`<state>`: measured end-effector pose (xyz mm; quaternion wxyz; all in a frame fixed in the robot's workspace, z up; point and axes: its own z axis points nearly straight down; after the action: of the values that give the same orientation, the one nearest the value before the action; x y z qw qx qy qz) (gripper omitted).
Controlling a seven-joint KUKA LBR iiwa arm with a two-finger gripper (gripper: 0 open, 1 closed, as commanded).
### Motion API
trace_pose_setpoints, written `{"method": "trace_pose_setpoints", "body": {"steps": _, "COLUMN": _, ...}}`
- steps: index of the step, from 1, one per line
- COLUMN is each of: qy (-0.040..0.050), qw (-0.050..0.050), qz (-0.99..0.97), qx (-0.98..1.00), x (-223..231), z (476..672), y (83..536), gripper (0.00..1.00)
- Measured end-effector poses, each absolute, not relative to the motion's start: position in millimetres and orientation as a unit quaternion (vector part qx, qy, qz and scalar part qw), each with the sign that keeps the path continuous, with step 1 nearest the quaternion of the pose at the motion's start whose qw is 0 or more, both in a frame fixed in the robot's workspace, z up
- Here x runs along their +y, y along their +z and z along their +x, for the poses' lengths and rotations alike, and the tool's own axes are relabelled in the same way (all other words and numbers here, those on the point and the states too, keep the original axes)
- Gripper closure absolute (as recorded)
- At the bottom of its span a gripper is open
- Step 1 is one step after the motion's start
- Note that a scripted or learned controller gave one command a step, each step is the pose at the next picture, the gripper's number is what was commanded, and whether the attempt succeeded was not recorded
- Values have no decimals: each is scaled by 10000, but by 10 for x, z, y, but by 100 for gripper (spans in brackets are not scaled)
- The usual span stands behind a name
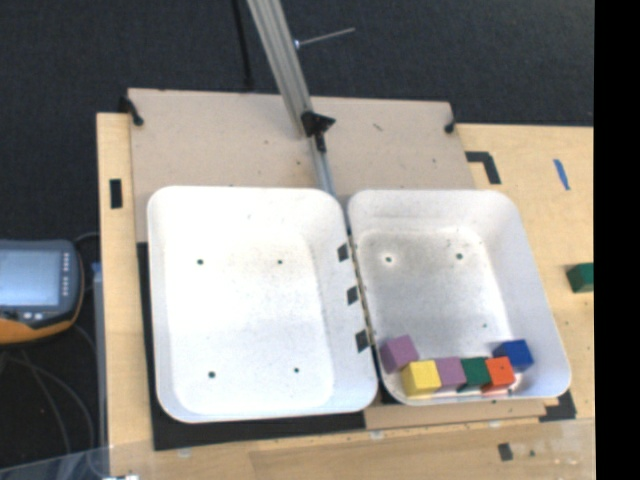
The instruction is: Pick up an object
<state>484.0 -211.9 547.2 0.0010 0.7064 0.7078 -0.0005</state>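
Nothing picked yet — blocks [455, 370] sit, perhaps six, in the right bin [530, 258]; tool's state I cannot tell.

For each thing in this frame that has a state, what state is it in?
purple block: in right bin, near front wall
yellow block: against front wall
second purple block: between yellow and green
green block: beside orange
orange block: below blue
blue block: front right corner
right bin: holds all six blocks
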Motion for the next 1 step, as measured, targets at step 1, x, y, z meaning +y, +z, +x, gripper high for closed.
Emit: {"method": "trace_pose_setpoints", "body": {"steps": 1, "qy": -7, "qw": 9, "qz": 7062, "qx": 7080, "x": -2121, "z": 4839, "y": 5471, "gripper": 0}}
